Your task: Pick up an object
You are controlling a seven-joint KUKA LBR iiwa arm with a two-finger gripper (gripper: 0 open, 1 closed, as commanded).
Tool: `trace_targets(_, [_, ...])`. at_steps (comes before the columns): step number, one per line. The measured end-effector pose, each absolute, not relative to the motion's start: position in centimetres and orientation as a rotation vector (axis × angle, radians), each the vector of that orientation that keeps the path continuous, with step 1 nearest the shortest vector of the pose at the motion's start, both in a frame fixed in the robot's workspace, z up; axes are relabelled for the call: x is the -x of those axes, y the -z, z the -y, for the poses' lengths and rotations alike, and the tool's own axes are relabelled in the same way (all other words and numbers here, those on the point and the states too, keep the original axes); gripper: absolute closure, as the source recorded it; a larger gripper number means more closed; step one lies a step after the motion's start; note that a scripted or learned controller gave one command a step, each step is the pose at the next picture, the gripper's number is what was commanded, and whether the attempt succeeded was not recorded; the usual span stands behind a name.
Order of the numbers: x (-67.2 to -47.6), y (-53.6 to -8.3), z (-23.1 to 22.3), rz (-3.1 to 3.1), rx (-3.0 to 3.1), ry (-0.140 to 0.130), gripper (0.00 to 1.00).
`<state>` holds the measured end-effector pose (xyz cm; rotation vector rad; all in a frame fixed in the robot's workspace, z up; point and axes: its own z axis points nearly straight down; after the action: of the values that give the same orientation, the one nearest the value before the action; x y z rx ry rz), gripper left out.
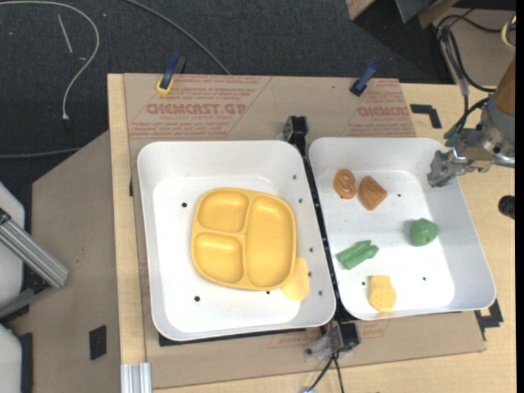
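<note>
The right bin holds several small toys: an orange pretzel shape, a brown chunk beside it, a round green piece, a long green vegetable and a yellow ridged piece near the front. My gripper hangs over the bin's far right corner, above and right of the round green piece and apart from every toy. I see nothing in its grasp.
The left bin carries a yellow three-compartment plate, with a small yellow piece at the plate's front right edge. A black clamp sits between the bins at the back. Cables hang at the far right.
</note>
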<state>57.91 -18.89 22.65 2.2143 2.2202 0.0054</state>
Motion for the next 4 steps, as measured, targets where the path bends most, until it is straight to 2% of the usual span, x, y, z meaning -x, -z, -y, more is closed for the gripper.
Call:
trace_targets(1, [-58.1,-28.1,18.9,-2.218,-2.214,-0.006,1.0])
trace_targets(3, [-56.3,-25.5,8.6,-2.231,-2.219,0.0,1.0])
trace_targets(4, [-57.0,-24.1,3.1,-2.232,-2.218,0.001,1.0])
